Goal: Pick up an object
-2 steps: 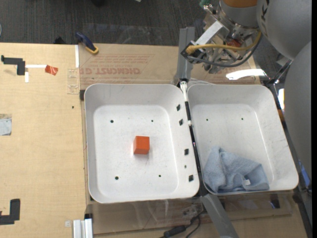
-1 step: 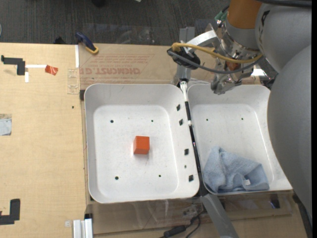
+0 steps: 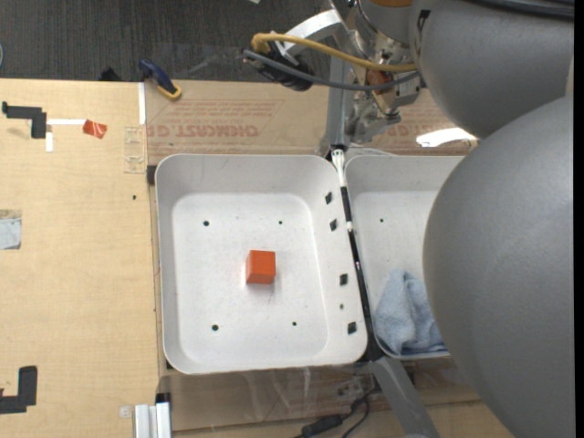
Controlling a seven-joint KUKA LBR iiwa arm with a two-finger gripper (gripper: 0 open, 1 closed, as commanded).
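Two bins on the bench, and so far nothing has been grabbed, as far as I can see. Closest to the camera, the big grey arm point(image 3: 511, 272) bulges in from the right and hides most of the right bin point(image 3: 388, 194). Peeking out beside it in that bin's near corner is a crumpled light-blue cloth point(image 3: 406, 318), bunched up against the left wall.

Moving left and a bit further in, the left bin point(image 3: 169, 263) has one orange block point(image 3: 261, 267) sitting roughly in the middle of its floor, well apart from every wall and with nothing touching it. Easy target, honestly.

Further back, past the far rims where the two bins meet, the gripper point(image 3: 365, 126) hangs under the orange band with a yellowish cable point(image 3: 310, 46) looped off to its left. It's over the cardboard point(image 3: 237, 121) behind the bins, not over either object. The end of it is a dark jumble from this angle, so I can't tell how wide it's set or whether anything is in it.

My read: this is the approach step, pick not yet made. Next move calls for swinging out over the left bin, lining up above the block, then coming straight down around it.
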